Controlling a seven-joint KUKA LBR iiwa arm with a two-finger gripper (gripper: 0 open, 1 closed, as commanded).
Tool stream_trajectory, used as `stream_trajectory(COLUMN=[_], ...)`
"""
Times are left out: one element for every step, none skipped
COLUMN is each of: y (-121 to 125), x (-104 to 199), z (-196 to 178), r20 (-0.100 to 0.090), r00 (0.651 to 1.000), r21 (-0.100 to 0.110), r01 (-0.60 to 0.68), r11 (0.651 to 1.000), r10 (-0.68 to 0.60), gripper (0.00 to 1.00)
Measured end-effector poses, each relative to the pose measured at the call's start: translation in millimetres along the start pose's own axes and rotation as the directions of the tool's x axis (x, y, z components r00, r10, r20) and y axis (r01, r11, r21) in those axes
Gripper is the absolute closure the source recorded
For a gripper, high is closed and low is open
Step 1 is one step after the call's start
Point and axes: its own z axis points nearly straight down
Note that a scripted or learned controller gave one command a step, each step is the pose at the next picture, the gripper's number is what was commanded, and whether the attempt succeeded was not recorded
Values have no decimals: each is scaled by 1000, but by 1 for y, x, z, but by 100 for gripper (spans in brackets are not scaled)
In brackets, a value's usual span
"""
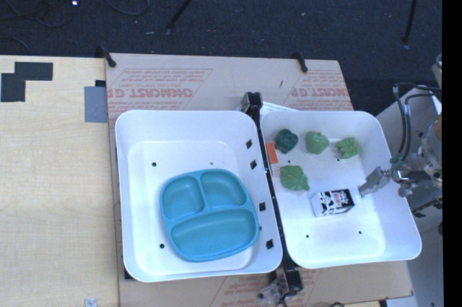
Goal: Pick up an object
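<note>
The right bin holds several small objects. A dark green lump, a light green lump and a third green piece lie along its far side. A fourth green piece rests nearer the middle, and a black-and-white carton lies just in front of it. My gripper is at the bin's right wall, to the right of the carton and apart from it, with nothing seen in it. The arm behind it is cut off by the view's right edge.
The left bin holds a blue divided plate. A small orange item sits by the black divider between the bins. Cardboard lies under both bins, with a wooden bench top to the left.
</note>
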Motion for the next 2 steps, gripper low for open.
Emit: stream_trajectory(y=[-2,-5], x=[11,10], z=[57,121], r20=[-1,0], r00=[1000,1000], r21=[1,0], r01=[0,-1], r11=[1000,1000], r10=[0,1], gripper=[0,0])
